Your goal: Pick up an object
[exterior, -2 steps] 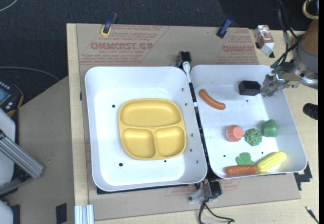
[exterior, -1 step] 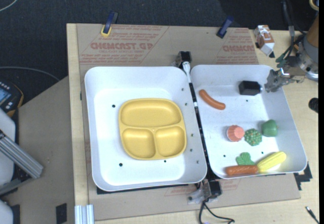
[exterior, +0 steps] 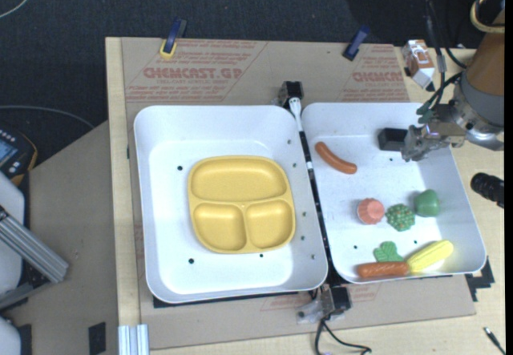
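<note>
Object not yet picked: approach step, judging by layout. Gripper (exterior: 417, 145) hovering over upper part of right bin (exterior: 473, 221), nothing visibly between fingers; opening too small and blurred to tell. Hot dog (exterior: 335, 159) nearest, off toward the left bin (exterior: 152, 185), slightly nearer the camera. Pink piece (exterior: 369, 211), broccoli (exterior: 400, 217), green pepper (exterior: 427, 202) further toward the camera, close together. Corn (exterior: 430, 256), second sausage (exterior: 382, 269), green leafy piece (exterior: 387, 251) clustered at near rim. Yellow divided plate (exterior: 240, 203) well apart. Next, probably: pick target, centre above, descend, close.

Bright even overhead light, mild glare on white bins (exterior: 160, 185), soft short shadows, slightly soft focus
</note>
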